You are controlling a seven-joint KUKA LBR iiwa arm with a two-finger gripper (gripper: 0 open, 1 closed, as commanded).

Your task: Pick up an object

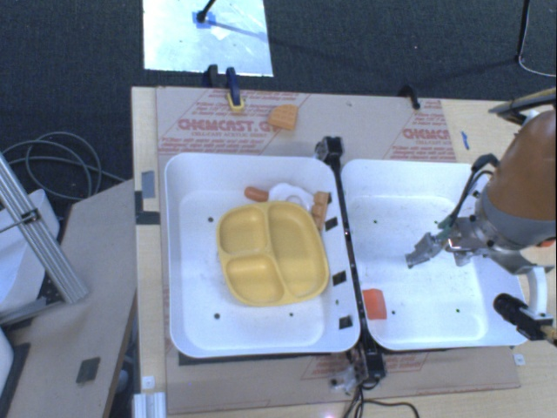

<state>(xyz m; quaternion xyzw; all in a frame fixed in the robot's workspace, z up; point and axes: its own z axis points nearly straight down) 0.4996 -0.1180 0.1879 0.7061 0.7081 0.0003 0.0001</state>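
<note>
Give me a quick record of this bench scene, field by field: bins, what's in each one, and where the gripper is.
left bin: holds yellow divided tray, orange sausage-shaped piece, white piece, tan block
right bin: holds orange block near its front left corner
gripper: over the right bin, apart from the orange block
jaws: state unclear at this angle
outside bins: tan waffle-like piece on the board behind the left bin

- We see a small orange-red block lying flat at the near left corner of the right bin, just beside the divider between the bins.
</note>
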